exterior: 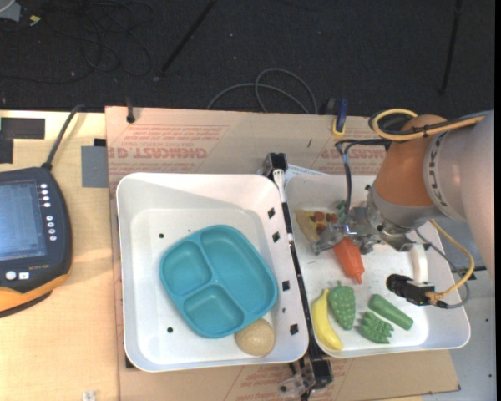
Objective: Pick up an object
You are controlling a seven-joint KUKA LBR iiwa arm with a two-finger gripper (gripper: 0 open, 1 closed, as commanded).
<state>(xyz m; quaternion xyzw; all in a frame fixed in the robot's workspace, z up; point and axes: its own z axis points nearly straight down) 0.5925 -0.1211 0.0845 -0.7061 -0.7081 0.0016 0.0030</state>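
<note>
Orange and smooth, the toy carrot (349,259) is lying in the right bin (451,334), touching the gripper (344,234) that is hanging over its top end, likely lining up a grasp; whether the tool is open cannot be told. Nearby are sitting a banana (324,322), knobbly green vegetables (343,305) and a cucumber (390,311); a teal plastic tray (218,279) is occupying the left bin (142,224).

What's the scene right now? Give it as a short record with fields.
left bin: teal tray, tan ball at near edge
right bin: carrot, banana, green items
tool: low over right bin, at carrot's top end
grip: cannot tell
arm: enters from right
</note>
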